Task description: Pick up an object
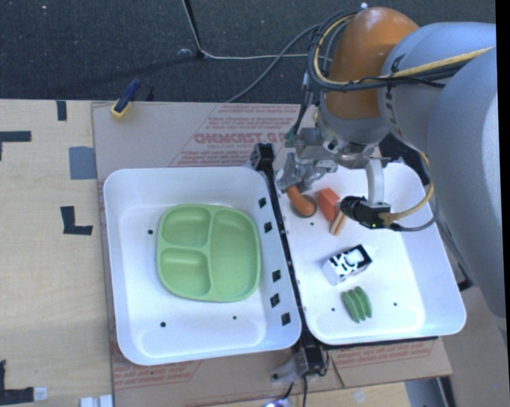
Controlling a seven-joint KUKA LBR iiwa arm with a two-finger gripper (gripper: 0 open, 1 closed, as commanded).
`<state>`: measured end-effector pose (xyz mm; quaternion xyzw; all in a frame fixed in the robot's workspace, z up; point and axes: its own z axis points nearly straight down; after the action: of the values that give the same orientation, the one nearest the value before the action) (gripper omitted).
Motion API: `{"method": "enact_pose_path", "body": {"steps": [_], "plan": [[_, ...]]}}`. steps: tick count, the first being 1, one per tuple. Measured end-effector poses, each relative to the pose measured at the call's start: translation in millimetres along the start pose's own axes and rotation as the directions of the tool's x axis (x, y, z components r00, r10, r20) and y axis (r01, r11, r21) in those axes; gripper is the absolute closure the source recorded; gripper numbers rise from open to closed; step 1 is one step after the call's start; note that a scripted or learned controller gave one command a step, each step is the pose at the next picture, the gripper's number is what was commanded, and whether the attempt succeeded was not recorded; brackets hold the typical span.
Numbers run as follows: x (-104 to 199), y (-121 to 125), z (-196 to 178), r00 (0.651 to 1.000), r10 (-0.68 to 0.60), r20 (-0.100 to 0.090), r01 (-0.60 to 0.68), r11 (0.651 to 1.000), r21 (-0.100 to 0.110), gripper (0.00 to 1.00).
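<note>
The right bin holds several small objects. An orange carrot-like piece lies near the bin's upper left corner, with a red-orange block just right of it and a thin tan stick below that. A white box with black markings sits mid-bin, and a green pea pod lies toward the front. My gripper hangs just above the carrot piece at the bin's upper left, under the orange wrist band.
The left bin holds a light green divided plate. A black divider runs between the two bins. Cables trail across the dark floor behind the bench. A yellow and blue clamp sits at the cardboard's back left corner.
</note>
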<state>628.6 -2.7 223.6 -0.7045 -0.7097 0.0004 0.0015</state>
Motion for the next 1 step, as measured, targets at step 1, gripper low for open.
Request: {"method": "enact_pose_path", "body": {"steps": [1], "plan": [[55.7,11.3,-8.1,1.000,0.000,0.000,0.000,1.000,-0.001,1.00]]}}
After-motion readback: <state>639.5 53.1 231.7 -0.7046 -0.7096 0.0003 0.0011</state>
